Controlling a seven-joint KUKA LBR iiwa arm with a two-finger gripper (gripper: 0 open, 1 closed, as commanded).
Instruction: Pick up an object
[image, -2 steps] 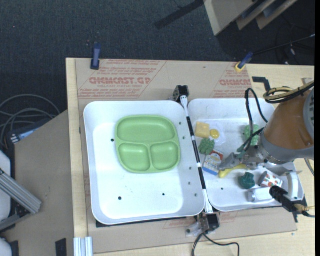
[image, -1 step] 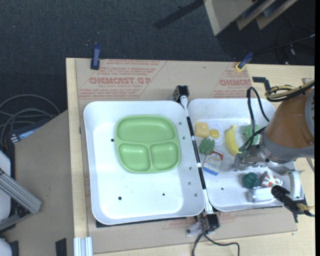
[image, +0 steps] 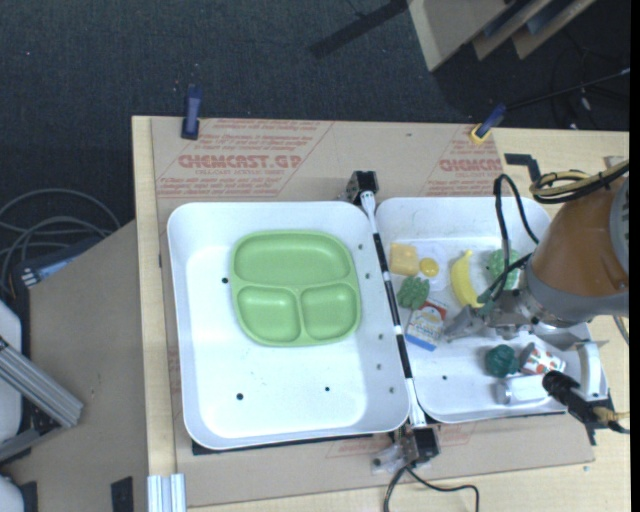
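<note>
Gripper (image: 468, 322): low in right bin (image: 440, 398), finger state indiscernible; banana (image: 461, 280) lies just above it, long axis pointing toward it.

Red "CHEMCAST GP" print, repeated, on the brown board (image: 250, 150) under the bins

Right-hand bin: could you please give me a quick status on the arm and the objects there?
Gripper low in right bin, nothing seen held. Banana just above it, green toy below. Green divided plate alone in left bin.
</note>
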